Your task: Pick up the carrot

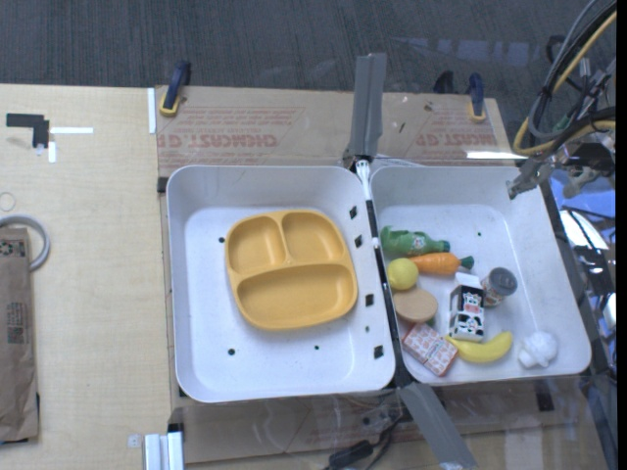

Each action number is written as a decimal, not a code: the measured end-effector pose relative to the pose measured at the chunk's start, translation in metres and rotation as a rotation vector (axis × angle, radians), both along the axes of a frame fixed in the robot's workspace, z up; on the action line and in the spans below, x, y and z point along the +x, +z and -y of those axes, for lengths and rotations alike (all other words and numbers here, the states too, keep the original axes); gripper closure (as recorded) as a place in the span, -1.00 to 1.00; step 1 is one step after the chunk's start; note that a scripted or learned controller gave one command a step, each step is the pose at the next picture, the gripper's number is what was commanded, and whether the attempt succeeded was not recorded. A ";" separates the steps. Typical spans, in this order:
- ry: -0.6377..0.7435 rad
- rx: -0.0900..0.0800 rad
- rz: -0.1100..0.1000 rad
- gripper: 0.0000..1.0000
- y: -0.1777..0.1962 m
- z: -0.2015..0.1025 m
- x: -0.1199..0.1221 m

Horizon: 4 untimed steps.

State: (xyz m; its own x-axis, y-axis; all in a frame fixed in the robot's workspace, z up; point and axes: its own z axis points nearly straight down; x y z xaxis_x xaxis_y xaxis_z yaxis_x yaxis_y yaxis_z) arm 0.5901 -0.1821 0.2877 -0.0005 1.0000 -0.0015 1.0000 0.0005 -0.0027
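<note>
Simply orange carrot (435, 263), green-tipped, lying flat

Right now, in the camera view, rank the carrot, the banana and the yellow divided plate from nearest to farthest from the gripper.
From the gripper, at the right bin's far corner:
1. carrot, mid right bin.
2. banana, right bin's front.
3. yellow divided plate, left bin.

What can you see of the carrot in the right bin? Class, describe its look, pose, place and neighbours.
The carrot is a small orange toy, plastic by its look, with a dark green top at its right end. It lies flat and roughly level on the floor of the right bin, near the bin's left side. Its left tip meets the yellow lemon; the green toy lies just above it, close or touching. Nothing grips it.
</note>
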 end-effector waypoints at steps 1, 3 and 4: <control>0.060 0.001 -0.001 -1.00 -0.087 -0.061 -0.038; 0.436 0.000 0.003 -1.00 -0.132 -0.077 -0.016; 0.702 0.002 0.002 -1.00 -0.132 -0.070 -0.021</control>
State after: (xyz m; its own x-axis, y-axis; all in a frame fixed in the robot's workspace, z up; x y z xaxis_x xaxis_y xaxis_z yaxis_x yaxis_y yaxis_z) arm 0.5687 -0.1117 0.1553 -0.6464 0.7630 -0.0005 0.7630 0.6464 -0.0007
